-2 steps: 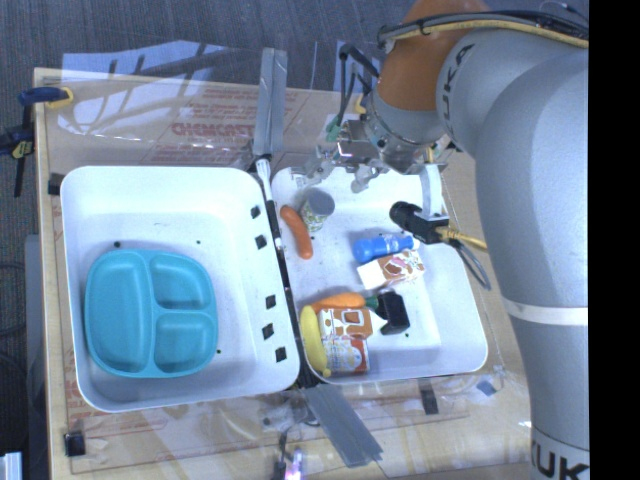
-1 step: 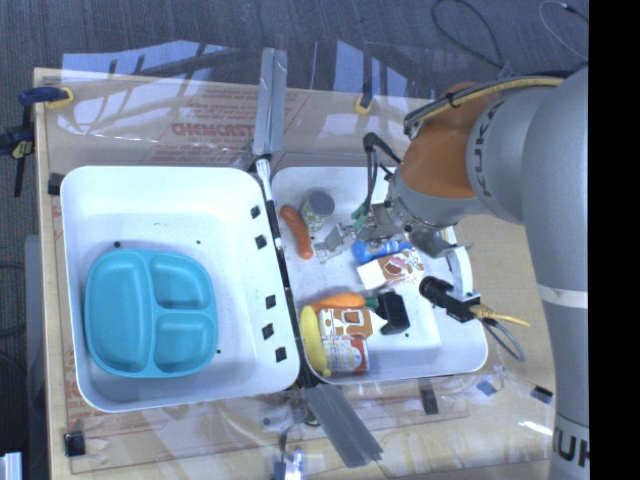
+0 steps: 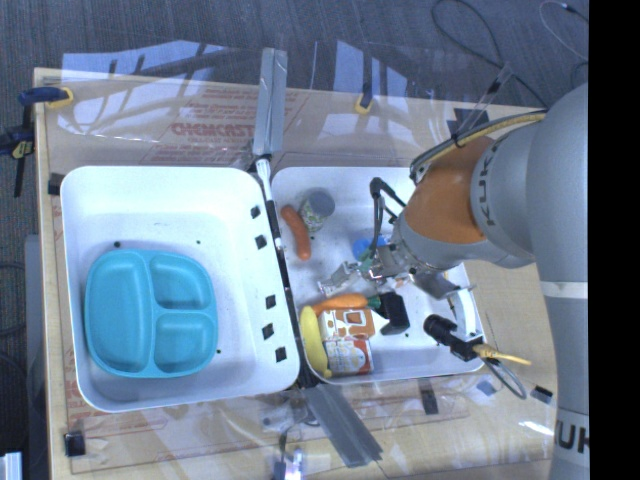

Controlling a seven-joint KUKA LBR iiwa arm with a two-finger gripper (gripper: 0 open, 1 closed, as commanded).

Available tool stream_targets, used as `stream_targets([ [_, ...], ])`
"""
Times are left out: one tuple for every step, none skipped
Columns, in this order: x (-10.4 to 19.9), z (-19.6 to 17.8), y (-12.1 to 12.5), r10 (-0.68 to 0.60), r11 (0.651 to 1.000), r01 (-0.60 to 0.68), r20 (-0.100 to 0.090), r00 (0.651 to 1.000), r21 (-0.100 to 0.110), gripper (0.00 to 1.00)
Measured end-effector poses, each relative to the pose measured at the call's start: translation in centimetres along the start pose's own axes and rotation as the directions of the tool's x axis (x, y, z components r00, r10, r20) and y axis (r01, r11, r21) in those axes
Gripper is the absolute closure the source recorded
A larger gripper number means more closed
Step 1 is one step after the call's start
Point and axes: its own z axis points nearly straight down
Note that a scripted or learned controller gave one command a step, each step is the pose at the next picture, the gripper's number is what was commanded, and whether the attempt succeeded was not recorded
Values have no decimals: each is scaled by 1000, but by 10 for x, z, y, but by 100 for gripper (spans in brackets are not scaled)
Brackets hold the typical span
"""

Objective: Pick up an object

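My gripper [image 3: 352,271] hangs low over the middle of the right bin [image 3: 400,183], with the grey arm and its orange band reaching in from the right. Just below it an orange and white carton [image 3: 346,340] lies against the bin's front wall, beside a yellow piece [image 3: 313,340]. An orange sausage [image 3: 297,232] lies along the bin's left wall, and a grey round can [image 3: 317,206] stands behind it. A small blue item [image 3: 364,247] and a green bit [image 3: 373,274] sit close by the gripper, partly hidden by it.
The left bin [image 3: 150,193] holds a blue divided plate [image 3: 150,311]. A small black piece [image 3: 395,311] shows right of the carton, under the wrist. A raised divider [image 3: 272,258] separates the two bins.
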Motion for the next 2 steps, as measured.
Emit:
stream_targets([
  [-40, 1, 75, -58, 998, 58, 1, 998, -3, 0],
  [-45, -128, 113, -91, 996, 91, 2, 996, -4, 0],
])
